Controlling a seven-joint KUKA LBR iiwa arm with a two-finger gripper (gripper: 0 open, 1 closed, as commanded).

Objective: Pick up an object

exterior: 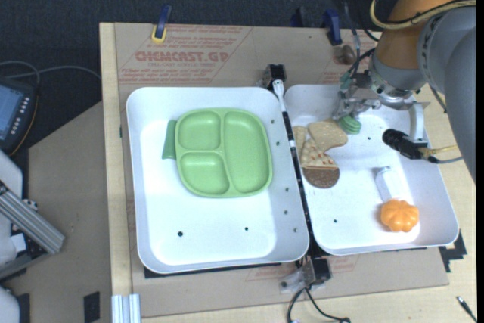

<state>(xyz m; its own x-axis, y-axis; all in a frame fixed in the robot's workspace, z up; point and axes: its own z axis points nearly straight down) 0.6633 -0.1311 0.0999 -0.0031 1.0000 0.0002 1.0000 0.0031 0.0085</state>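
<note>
One claw (350, 116) hangs low over the far part of the right bin (355, 238), close to its far wall. Whether it is released or clenched cannot be told from this slant. A small green bit (349, 125) shows right at its tip, and it is not clear whether that is held, lying loose beneath, or part of the claw.

Just beside the claw, toward the near left, lies a tan slice (327, 135), the closest clear candidate for a pick. Its long axis runs roughly left to right, and it overlaps a waffle piece (311, 155) that reaches on toward the near side along the bin's left wall. A brown disc (323, 178) sits at the near end of that stack.

A white piece (383, 181) and an orange pumpkin (398, 215) lie well apart from the claw, toward the near right corner.

My guess is that the coming move turns on a short shift left and nearer. In the left bin (151, 200) on the worktop (197, 49), a green plate (224, 151) lies alone.
</note>
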